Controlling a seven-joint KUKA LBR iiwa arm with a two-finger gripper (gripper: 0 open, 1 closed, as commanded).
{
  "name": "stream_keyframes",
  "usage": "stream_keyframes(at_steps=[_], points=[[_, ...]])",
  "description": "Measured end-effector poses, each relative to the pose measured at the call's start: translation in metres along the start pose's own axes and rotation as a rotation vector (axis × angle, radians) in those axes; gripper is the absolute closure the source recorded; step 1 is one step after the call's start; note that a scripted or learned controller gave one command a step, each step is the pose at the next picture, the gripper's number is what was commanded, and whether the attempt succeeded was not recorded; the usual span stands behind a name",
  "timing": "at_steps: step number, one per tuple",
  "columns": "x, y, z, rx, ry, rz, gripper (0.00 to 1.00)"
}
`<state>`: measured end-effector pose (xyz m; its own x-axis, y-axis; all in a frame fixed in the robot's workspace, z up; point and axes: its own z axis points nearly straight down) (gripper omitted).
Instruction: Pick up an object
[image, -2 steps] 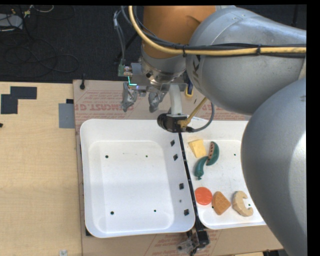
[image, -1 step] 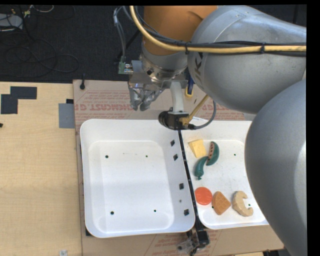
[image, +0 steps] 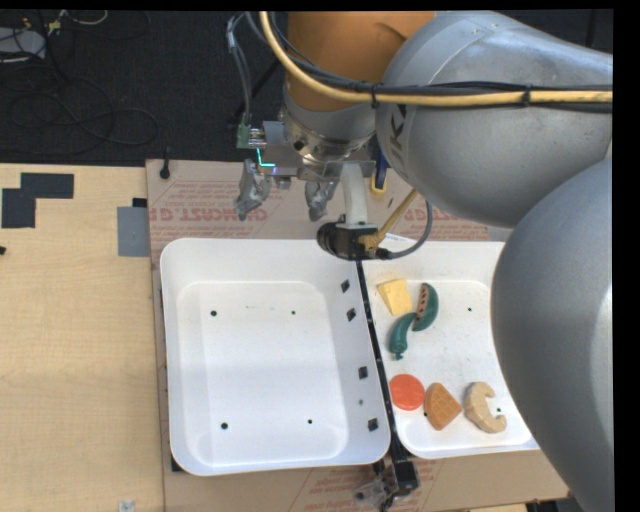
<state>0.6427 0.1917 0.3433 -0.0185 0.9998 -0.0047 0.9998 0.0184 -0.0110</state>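
The grey arm (image: 500, 110) covers the right bin's (image: 455, 448) far and right side; the gripper (image: 285, 200) hangs above the left bin's (image: 180, 350) far rim, fingers spread apart, nothing between them; in the right bin lie a yellow block (image: 394, 296), green curved piece (image: 410, 322), red disc (image: 406, 392), orange wedge (image: 441, 406) and tan crescent (image: 485, 408), near together.

Two shallow white plastic bins (image: 190, 300), dotted with small black marks. Yellow wedge-shaped block (image: 395, 296); teal curved piece (image: 404, 332) with a green, perhaps red-speckled, pod (image: 427, 306) beside; red-orange round disc (image: 406, 391); orange-brown wedge (image: 442, 406); tan curled piece (image: 485, 408). Grey arm (image: 500, 110) banded orange. Pale wood-grain bench (image: 70, 350) with dark grey patches.
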Motion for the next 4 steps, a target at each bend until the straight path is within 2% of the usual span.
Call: stream_keyframes(at_steps=[1,2,3,4], points=[[0.001,0.0,-0.01,0.002,-0.001,-0.007,1.0],[0.001,0.0,-0.009,0.003,-0.001,-0.009,0.0],[0.002,-0.001,-0.019,0.006,-0.003,-0.016,1.0],[0.033,-0.004,-0.03,-0.009,0.004,0.016,1.0]])
